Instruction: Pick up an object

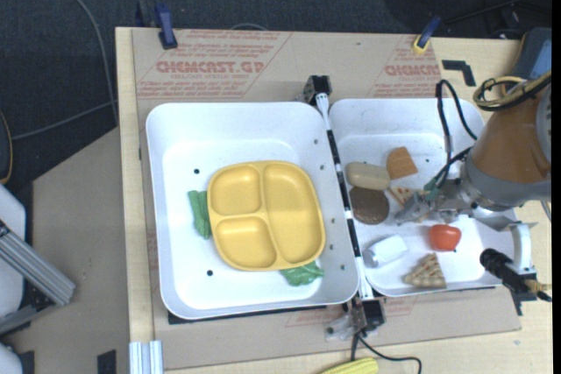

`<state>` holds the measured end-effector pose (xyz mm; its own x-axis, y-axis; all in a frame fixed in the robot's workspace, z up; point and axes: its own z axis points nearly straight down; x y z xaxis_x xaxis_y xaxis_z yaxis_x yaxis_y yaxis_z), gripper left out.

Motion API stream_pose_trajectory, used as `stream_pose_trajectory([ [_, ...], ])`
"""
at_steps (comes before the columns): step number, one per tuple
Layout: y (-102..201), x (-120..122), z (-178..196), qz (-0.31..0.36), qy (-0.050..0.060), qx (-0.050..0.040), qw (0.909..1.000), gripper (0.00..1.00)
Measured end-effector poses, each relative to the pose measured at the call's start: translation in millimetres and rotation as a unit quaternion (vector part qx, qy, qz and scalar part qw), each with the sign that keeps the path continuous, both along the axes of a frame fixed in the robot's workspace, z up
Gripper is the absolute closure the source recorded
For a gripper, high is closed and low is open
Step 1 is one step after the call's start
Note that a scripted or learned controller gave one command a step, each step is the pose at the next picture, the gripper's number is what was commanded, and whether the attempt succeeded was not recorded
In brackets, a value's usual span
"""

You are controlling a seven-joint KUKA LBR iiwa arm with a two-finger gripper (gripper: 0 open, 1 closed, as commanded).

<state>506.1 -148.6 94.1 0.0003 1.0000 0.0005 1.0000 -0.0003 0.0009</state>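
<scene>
The right bin (377, 114) holds several toy foods: a tan bread roll (366, 176), an orange block (401, 162), a brown round patty (369, 207), a red tomato (445, 236), a white piece (386, 251) and a tan triangular wedge (425, 272). My gripper (414, 207) reaches in from the right and hangs low over the bin's middle, just right of the patty and up-left of the tomato. It partly covers a small waffle-like piece (399, 194). I see nothing clearly held.
The left bin (175, 136) carries a yellow three-part plate (265, 215), with green leafy pieces at its left (200, 213) and under its front edge (302, 274). The orange-banded arm (513, 149) covers the right bin's right side. Blue clamps (164, 24) sit at the bench's back.
</scene>
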Motion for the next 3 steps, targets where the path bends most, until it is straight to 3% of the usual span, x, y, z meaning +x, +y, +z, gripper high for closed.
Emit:
stream_pose_trajectory([
  [1,-13,115,-9,0.001,0.000,-0.0007,1.0000,0.00],
  [2,3,140,-9,0.001,-0.001,-0.0009,1.0000,0.00],
  [3,3,142,3,0.002,-0.003,-0.0023,1.0000,1.00],
])
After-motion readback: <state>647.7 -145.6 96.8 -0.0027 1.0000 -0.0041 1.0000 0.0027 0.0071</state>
